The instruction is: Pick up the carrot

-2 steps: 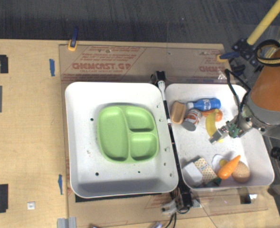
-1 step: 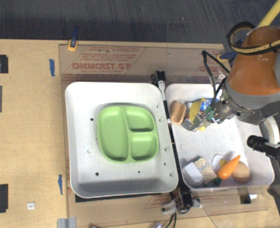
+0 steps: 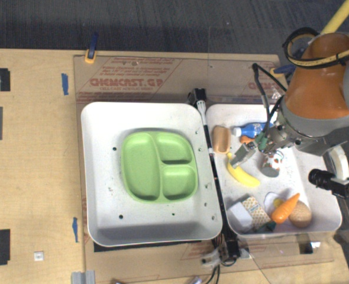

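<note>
A green tray (image 3: 158, 165) lies in the left bin (image 3: 97, 158); the right bin (image 3: 325, 218) holds a banana (image 3: 244, 176), a tan block (image 3: 221, 138), a blue item (image 3: 249, 129) and a patterned packet (image 3: 253, 208)

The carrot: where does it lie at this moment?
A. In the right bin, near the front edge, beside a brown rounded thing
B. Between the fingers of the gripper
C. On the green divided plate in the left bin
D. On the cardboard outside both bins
A: the carrot lies in the right bin near its front edge, next to a brown rounded thing, while the gripper is farther back, above the banana.
</note>
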### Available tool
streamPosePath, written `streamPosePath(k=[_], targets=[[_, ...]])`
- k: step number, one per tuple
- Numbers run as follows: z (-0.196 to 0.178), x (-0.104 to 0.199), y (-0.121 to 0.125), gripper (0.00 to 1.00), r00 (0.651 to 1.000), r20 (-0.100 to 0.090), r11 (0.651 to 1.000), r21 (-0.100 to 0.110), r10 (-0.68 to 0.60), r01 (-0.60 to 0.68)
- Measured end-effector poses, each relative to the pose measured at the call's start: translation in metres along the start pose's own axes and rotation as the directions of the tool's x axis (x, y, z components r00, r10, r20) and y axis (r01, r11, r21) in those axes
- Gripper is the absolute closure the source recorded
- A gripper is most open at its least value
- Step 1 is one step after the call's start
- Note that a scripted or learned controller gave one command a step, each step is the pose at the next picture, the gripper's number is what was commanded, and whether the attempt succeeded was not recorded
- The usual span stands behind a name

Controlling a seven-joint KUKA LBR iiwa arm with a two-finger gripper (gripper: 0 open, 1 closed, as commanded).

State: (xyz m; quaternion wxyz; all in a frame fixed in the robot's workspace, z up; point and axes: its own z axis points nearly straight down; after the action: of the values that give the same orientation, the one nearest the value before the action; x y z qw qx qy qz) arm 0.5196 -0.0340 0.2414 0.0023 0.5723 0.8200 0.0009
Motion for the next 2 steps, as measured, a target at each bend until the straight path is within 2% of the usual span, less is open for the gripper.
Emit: streamPosePath(k=[1, 2], targets=[[0.013, -0.030, 0.080, 0.00, 0.988, 0.001, 0.988, -0.001, -0.157, 0.157], [0.070, -0.081, 0.023, 0.00, 0.987, -0.003, 0.987, 0.008, -0.158, 0.158]])
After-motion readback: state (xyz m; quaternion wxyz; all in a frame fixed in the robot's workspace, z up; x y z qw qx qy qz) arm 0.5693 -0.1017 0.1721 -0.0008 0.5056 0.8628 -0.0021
